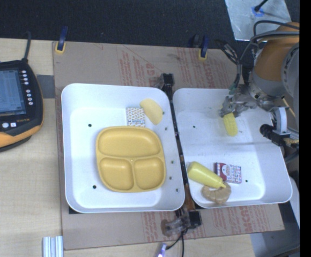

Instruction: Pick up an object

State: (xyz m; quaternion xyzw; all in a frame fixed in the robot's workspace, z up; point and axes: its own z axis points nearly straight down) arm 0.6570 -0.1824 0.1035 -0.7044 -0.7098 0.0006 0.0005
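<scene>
In the right bin (263,191), near its far middle, lies a small yellow corn-like piece (230,125). My gripper (231,109) hangs directly over that piece's far end, touching or almost touching it. The arm comes in from the right with its orange band at the upper right. At the right bin's near left are a yellow tapered object (204,174), a red and white packet (228,172) and a tan round piece (216,194). The left bin (75,143) holds a yellow divided plate (130,158), a small patterned packet (135,116) and a pale yellow piece (152,110).
A control pendant with a screen (5,98) lies on the bench left of the bins. Blue clamps (61,39) (201,46) hold the cardboard sheet at the back. A black part of the arm (273,134) reaches over the right bin's right side.
</scene>
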